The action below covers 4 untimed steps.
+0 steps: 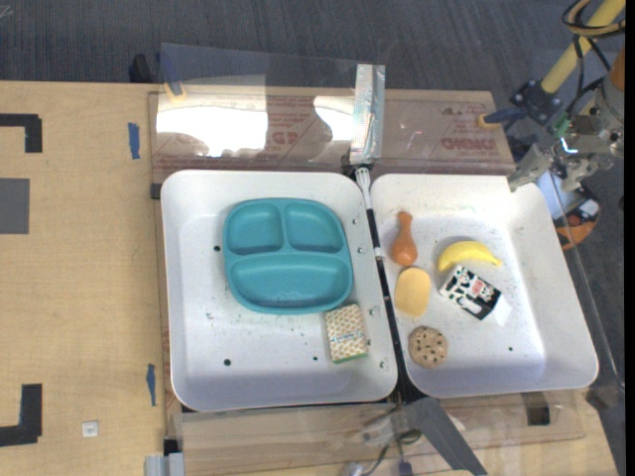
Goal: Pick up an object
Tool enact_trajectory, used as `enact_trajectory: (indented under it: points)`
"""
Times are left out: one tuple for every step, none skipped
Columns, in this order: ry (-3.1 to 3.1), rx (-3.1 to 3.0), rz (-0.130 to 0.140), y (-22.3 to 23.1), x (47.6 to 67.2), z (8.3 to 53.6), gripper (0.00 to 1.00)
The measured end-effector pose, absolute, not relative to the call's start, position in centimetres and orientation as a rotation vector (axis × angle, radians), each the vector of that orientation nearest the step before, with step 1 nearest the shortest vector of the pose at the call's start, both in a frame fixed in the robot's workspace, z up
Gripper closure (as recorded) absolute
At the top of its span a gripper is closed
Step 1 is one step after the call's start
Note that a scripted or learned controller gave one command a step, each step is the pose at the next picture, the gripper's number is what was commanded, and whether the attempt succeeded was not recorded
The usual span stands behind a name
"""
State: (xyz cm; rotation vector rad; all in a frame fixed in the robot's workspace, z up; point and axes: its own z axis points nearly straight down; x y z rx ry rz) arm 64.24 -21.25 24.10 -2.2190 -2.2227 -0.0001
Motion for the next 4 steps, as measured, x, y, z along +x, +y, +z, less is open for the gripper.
enact_trajectory:
  points:
    - [-2.209, -2.221, 0.008, -18.5, 61.3, 9.9, 0.00]
    - [-2.080, -2.359, -0.004, -16.4, 56.6, 8.7, 0.00]
    - [-2.083, -2.364, -0.010, -16.4, 56.8, 9.9, 1.00]
    - [-2.082, -2.364, -0.009, -16.4, 56.8, 9.8, 0.00]
